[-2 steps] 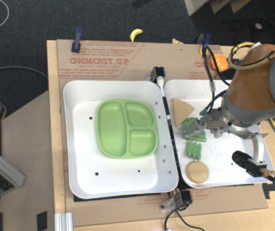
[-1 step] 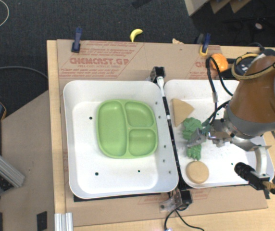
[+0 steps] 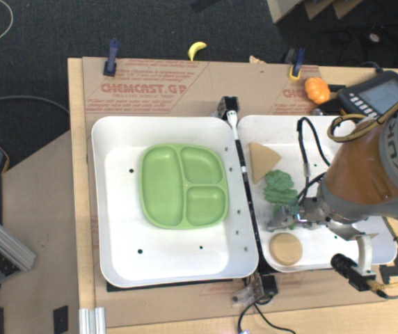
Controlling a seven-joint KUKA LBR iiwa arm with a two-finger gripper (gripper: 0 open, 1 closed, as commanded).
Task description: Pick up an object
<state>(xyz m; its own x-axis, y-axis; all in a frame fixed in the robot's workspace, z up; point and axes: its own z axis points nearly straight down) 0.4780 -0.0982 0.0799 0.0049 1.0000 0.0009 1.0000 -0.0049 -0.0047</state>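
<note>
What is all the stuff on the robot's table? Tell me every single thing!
bins: two, white, side by side on the bench
divided plate: one, light green, middle of the left bin
wedge: one, tan, top of the right bin
leafy toy: one, dark green, right bin, just below the wedge
round disc: one, tan, bottom of the right bin
clamps: two, blue, bench's far edge
banana toy: one, yellow, far edge
orange toy: one, orange, far right corner
arm: one, grey and orange, over the right bin
gripper: one, grey, beside the leafy toy

Right bin [image 3: 310,261] crowded beside broccoli [image 3: 280,186]
</note>
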